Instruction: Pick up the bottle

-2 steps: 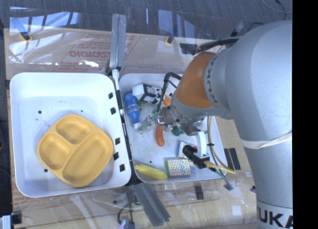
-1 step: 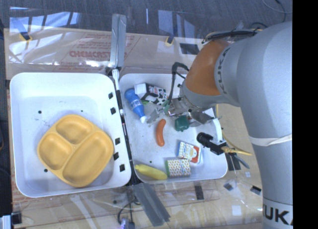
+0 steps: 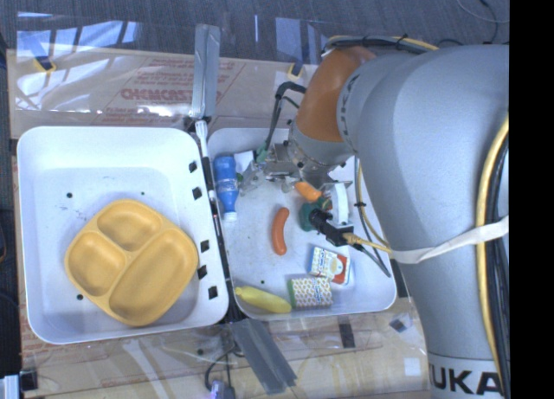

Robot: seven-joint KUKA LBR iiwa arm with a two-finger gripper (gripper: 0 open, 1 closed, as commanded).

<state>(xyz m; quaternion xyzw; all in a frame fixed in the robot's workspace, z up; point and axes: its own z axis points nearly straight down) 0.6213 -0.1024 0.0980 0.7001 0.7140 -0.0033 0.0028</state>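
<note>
Against the left wall of the right bin (image 3: 385,289) lies the bottle (image 3: 226,184), blue, flat on the bin floor and not in my grip. Its long axis runs roughly parallel to that wall, up and down the view. A lighter band shows near the middle. Which end is the cap I cannot say for sure; the lower end looks paler and narrower, so I judge the neck points toward the view's bottom.

My tool (image 3: 270,166) hangs just right of the bottle's upper half, near it. Touching or apart, I cannot tell. Whether the tool is spread or closed is hidden under the wrist and cabling, so I cannot tell that either. Nothing shows between its tips.

Step in hand, as I judge it: approach and alignment, before any grasp.

Next move calls for:
- shifting left until the tool is centred over the bottle's body
- turning the wrist so the closing direction crosses the long axis
- room for one tip between bottle and wall, which looks tight

Other things in the same bin: sausage (image 3: 279,230) to the right of the bottle, well apart; banana (image 3: 262,299) along the near wall; small carton (image 3: 329,264) and patterned box (image 3: 311,292) beside it. Left bin (image 3: 52,151) holds a yellow tray (image 3: 130,260).
</note>
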